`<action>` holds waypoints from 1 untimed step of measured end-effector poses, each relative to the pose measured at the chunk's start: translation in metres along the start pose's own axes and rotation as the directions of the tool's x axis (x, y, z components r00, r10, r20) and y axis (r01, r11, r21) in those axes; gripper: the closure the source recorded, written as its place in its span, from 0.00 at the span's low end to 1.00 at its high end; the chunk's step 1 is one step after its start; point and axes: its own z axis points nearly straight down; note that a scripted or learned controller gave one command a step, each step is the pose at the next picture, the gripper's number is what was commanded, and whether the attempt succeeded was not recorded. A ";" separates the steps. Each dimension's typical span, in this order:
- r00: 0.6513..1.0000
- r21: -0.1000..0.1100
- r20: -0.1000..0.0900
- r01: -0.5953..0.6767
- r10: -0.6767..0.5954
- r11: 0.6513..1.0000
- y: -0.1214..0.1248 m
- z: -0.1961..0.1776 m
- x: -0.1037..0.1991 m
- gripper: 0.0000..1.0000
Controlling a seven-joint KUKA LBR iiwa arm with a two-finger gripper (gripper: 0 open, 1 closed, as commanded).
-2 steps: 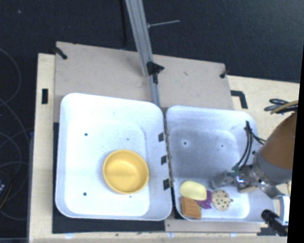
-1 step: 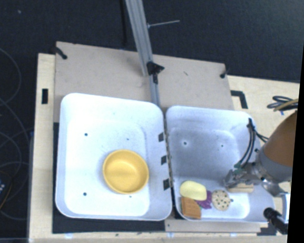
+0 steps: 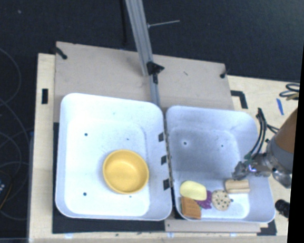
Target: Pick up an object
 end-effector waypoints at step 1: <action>1.000 -0.001 0.000 0.000 0.000 1.000 -0.007 -0.052 0.000 1.00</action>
